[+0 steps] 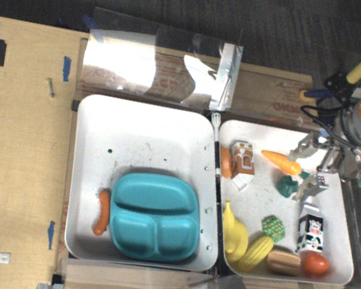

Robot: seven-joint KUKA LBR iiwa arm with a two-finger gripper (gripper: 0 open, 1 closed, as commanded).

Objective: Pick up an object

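Carton (311, 233) with cow print, label unreadable, near gripper (313, 171).

Teal divided tray (152, 223), orange carrot (281, 163), yellow bananas (234, 235), red tomato (315, 264), white bins (89, 159)

The right bin (346, 261) holds the pickable things. A carrot (281, 163) lies flat near its far edge, leafy end toward a small teal piece (288, 186). A brown-and-white carton (242, 158) sits by the left wall, an orange sausage (225, 162) touching that wall. At the near edge — a banana (234, 234), a corn cob (258, 251), a bread roll (283, 261) and a tomato (315, 264) in a row. A green broccoli (273, 227) sits just behind them; a milk carton (310, 233) lies toward the right wall.
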